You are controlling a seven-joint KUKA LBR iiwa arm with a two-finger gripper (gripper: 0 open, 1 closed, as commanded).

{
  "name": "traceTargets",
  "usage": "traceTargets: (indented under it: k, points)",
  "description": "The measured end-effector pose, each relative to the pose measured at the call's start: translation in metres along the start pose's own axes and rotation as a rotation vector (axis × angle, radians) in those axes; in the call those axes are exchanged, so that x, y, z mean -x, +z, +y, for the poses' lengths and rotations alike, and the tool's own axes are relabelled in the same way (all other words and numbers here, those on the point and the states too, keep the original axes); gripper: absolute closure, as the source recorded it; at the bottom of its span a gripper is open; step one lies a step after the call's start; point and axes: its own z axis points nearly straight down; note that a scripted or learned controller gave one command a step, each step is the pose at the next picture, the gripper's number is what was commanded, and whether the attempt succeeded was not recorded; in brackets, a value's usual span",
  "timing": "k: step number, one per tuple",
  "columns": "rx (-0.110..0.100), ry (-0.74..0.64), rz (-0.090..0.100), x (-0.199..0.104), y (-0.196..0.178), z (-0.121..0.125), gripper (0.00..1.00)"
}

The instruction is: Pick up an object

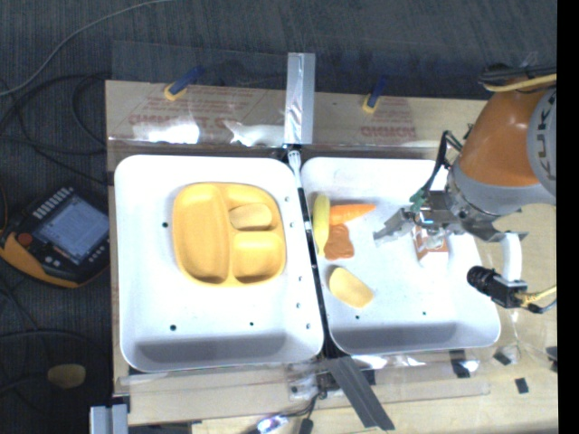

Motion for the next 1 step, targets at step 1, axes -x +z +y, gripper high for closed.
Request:
traceTargets:
  k: [1]
  points:
    - [0.001, 0.058, -0.003, 0.0618, -0.0052, 0.0441, 0.00]
